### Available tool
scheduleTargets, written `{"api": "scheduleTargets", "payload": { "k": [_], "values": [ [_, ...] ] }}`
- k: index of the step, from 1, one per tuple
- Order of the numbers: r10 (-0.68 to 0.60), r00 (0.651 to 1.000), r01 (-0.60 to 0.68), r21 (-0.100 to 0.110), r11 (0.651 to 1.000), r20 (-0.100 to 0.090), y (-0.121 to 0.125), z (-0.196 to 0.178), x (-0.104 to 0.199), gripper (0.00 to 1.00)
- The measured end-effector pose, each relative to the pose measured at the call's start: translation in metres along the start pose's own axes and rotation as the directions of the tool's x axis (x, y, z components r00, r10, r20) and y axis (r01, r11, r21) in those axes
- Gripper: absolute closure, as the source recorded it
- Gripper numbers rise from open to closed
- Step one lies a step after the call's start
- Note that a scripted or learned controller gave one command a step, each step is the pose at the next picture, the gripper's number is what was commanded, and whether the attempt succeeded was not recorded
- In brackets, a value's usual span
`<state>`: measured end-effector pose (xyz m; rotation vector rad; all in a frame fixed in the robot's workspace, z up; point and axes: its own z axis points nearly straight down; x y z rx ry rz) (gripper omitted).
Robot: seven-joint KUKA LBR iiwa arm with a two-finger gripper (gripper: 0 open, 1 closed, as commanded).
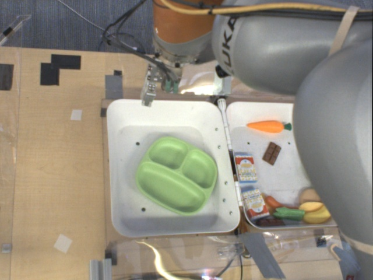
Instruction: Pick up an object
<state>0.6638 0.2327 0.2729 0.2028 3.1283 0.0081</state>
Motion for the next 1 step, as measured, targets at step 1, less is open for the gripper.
{"api": "scheduleTargets", "payload": {
  "k": [1],
  "values": [
    [0.215, 0.977, -0.215, -0.001, 0.977, 0.003, 0.0022, -0.0287, 0.0049, 1.0]
  ]
}}
